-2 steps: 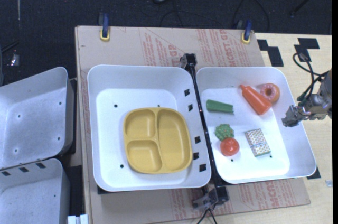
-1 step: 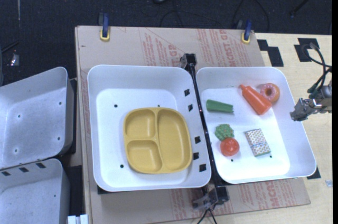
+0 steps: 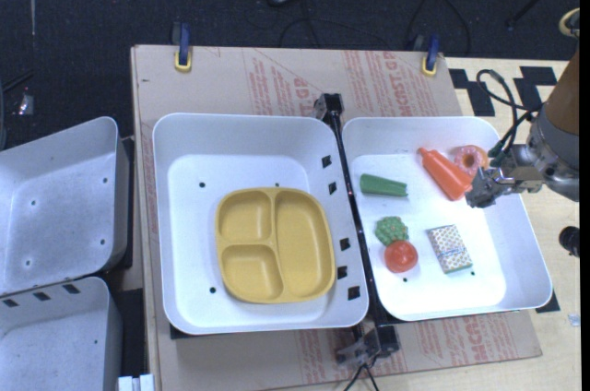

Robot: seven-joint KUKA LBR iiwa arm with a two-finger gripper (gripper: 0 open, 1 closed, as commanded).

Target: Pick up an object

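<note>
A: In the right bin (image 3: 516,288), your gripper (image 3: 483,192) hangs over the far right side, just beside the orange carrot (image 3: 444,173).

B: Holding anything?

A: You can't tell; the tip is too dark. Green pepper (image 3: 383,186), tomato (image 3: 400,256) and patterned box (image 3: 449,248) lie loose.

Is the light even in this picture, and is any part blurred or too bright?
Camera view: even, soft light; the white right bin looks bright but keeps detail; the yellow tray and carrot are sharp; the hand is dark and slightly soft; the floor is dim.
</note>
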